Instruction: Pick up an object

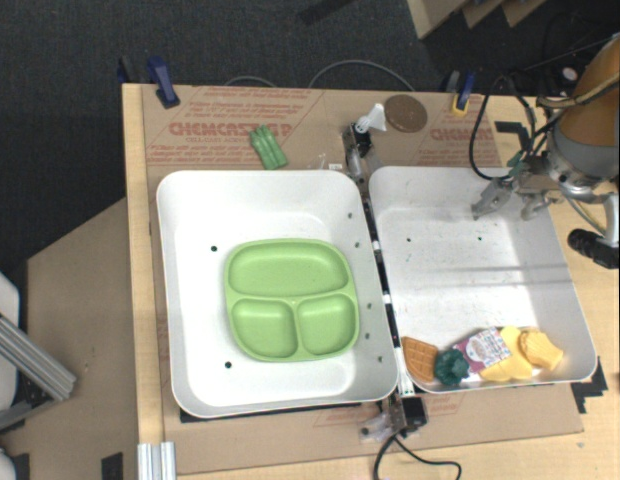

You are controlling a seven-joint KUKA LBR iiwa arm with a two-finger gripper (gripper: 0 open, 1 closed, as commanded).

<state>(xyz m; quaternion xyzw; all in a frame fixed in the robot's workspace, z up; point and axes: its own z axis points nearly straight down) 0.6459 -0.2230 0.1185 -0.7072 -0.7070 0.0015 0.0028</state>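
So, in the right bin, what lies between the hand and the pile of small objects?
Bare white bin floor, as the camera view shows. The hand is near the bin's far edge; the pile of small objects sits along its near edge.

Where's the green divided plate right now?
The green divided plate lies flat in the middle of the left bin, away from the toy pile in the right bin's near corner.

Dark grey carpet floor (70, 88) surrounds the light wooden bench (90, 298); tan cardboard sheet (320, 108) covers its top, blue clamps (165, 83) at far edge.
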